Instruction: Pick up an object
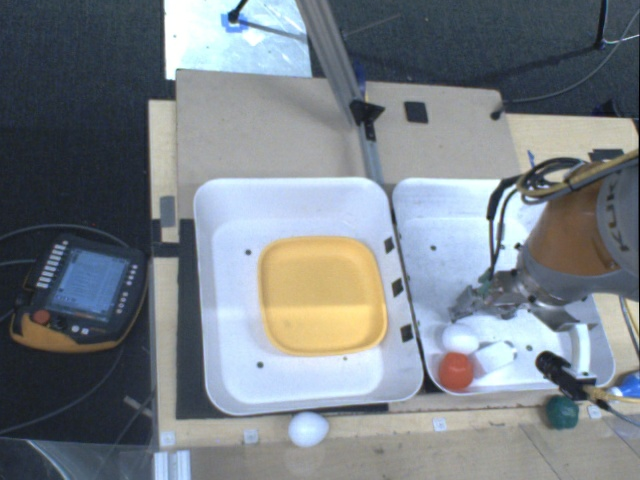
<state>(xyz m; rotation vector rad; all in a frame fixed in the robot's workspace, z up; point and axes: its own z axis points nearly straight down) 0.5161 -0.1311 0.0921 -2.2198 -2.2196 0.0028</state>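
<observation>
Clutter sits low in the right bin [430, 230]: a white egg-shaped object [460, 340], a red ball [457, 370] touching it, another white piece [497, 356] beside. We see the gripper [478, 301] just above them, likely lowered for a grasp; its opening we cannot tell. The yellow plate [323, 294] fills the left bin [225, 268].

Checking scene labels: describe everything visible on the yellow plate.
The yellow plate is a square dish with rounded corners and a raised rim, matte, plastic by its look. It lies flat and upright in the middle of the left bin, nothing on it, touching only the bin floor, apart from the walls.
</observation>
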